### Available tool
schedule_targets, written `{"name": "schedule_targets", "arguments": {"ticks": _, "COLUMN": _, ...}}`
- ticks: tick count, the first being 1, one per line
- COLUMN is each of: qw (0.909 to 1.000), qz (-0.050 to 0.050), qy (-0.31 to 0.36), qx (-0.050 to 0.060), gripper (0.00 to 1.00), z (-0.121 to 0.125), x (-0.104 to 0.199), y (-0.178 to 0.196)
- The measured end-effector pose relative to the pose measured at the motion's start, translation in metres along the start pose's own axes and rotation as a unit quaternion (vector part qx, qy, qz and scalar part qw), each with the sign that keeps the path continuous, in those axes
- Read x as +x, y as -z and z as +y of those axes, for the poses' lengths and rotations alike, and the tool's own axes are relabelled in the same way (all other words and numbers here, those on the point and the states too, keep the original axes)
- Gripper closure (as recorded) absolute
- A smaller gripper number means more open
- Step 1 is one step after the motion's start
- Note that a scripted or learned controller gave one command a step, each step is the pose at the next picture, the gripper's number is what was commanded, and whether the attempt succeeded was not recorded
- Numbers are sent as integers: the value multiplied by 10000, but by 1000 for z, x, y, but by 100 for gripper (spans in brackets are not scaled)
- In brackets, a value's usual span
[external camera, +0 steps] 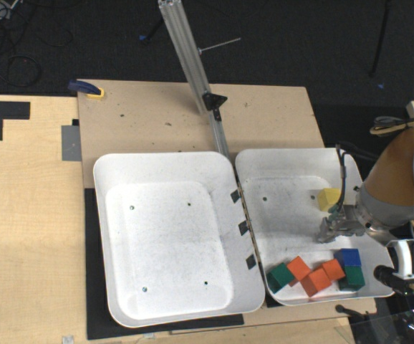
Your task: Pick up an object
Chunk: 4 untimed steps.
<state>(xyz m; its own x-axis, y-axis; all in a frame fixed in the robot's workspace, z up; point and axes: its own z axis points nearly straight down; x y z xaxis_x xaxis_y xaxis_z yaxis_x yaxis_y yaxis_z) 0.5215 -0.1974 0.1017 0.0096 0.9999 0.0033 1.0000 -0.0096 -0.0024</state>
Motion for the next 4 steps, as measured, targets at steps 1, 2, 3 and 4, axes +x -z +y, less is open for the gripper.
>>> {"name": "schedule_targets", "arguments": {"ticks": 1, "qw": 10000, "qz": -16, "qy": 60, "qx": -19, "gripper": 100, "z": -2, "x": 5, "y": 44}}
{"name": "schedule_targets", "arguments": {"ticks": 2, "qw": 10000, "qz": -21, "qy": 53, "qx": -28, "gripper": 100, "z": -1, "x": 4, "y": 96}}
{"name": "schedule_targets", "arguments": {"ticks": 3, "qw": 10000, "qz": 1, "qy": 69, "qx": 5, "gripper": 100, "z": 0, "x": 59, "y": 92}}
{"name": "schedule_targets", "arguments": {"ticks": 4, "qw": 10000, "qz": 3, "qy": 74, "qx": 4, "gripper": 100, "z": -8, "x": 113, "y": 108}}
